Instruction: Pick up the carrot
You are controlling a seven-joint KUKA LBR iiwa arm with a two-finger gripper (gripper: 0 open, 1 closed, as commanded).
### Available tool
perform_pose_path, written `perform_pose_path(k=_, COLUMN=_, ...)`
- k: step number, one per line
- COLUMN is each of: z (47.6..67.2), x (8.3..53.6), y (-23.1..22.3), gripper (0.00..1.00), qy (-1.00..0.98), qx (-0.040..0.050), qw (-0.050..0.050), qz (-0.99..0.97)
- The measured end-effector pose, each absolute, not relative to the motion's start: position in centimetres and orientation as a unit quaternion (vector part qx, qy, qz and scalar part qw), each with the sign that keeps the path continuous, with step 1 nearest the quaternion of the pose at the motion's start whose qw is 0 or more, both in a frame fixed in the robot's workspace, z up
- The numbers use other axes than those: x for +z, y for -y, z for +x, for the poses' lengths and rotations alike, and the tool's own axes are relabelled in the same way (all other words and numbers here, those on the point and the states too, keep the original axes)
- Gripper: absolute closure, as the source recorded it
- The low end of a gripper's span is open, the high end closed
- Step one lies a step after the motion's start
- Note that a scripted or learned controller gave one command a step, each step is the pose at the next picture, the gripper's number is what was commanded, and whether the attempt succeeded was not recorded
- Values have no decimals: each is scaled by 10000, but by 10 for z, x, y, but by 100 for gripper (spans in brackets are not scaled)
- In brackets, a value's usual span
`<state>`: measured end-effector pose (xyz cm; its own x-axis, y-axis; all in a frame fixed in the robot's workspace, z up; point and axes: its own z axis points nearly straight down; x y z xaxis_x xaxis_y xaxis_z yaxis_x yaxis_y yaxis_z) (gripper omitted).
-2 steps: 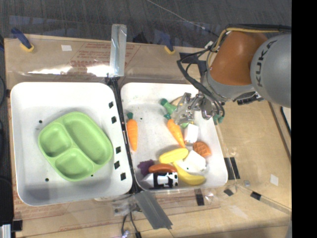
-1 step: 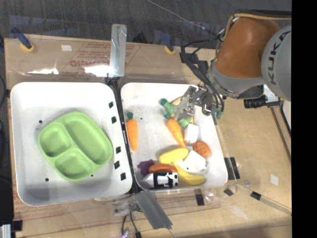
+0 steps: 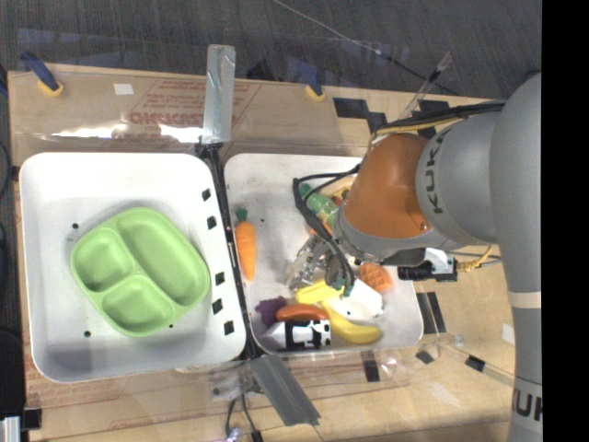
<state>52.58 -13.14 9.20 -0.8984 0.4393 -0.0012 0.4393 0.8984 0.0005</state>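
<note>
Left of the fingers (image 3: 313,267), carrot (image 3: 246,249), apart, ungrasped

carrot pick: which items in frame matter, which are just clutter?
Matter:
carrot, by the right bin's left wall
gripper, over the toy pile, apart from the carrot

Clutter:
green divided plate in the left bin
banana
purple toy
black-and-white toy

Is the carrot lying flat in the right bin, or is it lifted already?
Lying flat. The carrot rests on the right bin floor beside its left wall, apart from the end effector.
</note>
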Motion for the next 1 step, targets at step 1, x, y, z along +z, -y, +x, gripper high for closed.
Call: perform_pose_path(k=1, z=539, x=196, y=31, gripper=100, qy=-9800, qx=21, qw=44, qz=1990)
